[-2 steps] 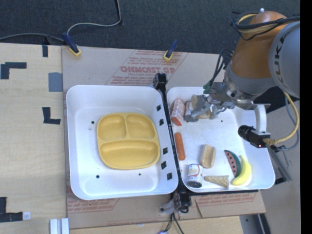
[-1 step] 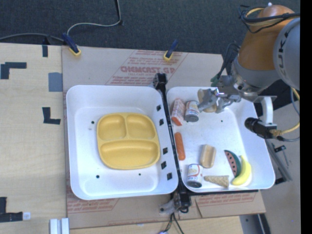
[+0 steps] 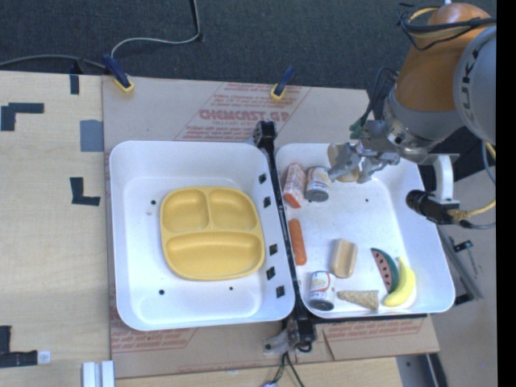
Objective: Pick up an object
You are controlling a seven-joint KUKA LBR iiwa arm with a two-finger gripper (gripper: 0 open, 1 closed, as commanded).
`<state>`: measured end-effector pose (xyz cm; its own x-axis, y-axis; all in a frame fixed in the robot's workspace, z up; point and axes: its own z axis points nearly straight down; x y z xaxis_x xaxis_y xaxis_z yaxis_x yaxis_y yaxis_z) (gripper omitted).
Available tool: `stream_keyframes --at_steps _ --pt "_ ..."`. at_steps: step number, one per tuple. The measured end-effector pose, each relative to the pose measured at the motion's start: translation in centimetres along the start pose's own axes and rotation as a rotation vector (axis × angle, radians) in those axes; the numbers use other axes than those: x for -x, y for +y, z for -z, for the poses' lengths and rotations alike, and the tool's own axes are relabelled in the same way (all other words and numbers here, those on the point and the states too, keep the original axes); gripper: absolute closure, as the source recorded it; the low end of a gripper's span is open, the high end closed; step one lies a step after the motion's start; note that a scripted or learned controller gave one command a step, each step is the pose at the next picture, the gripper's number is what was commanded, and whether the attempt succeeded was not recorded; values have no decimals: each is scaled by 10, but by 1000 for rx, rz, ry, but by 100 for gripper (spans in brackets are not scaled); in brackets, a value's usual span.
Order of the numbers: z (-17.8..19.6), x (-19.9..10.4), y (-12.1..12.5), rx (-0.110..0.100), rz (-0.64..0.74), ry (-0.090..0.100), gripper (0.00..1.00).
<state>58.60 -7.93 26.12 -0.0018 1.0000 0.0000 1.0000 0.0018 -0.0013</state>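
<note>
My gripper (image 3: 348, 164) hangs over the far part of the right bin (image 3: 419, 240), just right of a small tin can (image 3: 317, 185) and a red and white packet (image 3: 293, 185). A tan shape shows under the gripper; I cannot tell what it is. Lower in that bin lie an orange sausage-like stick (image 3: 297, 242), a tan bread piece (image 3: 344, 258), a second small can (image 3: 321, 289), a tan wedge (image 3: 359, 298), a watermelon slice (image 3: 387, 269) and a banana (image 3: 403, 287).
The left bin (image 3: 137, 216) holds a yellow divided plate (image 3: 211, 232). A black divider with clips (image 3: 274, 216) runs between the bins. The grey arm with its orange band (image 3: 439, 55) comes in from the upper right. Cardboard lies under both bins.
</note>
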Motion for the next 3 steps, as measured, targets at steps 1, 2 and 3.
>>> stream_keyframes --at_steps 1,2,3 --pt "1 3 -11 0 -1 -1 100" --pt "-4 13 13 0 -2 -1 100" --pt "0 5 6 0 -2 -1 100"
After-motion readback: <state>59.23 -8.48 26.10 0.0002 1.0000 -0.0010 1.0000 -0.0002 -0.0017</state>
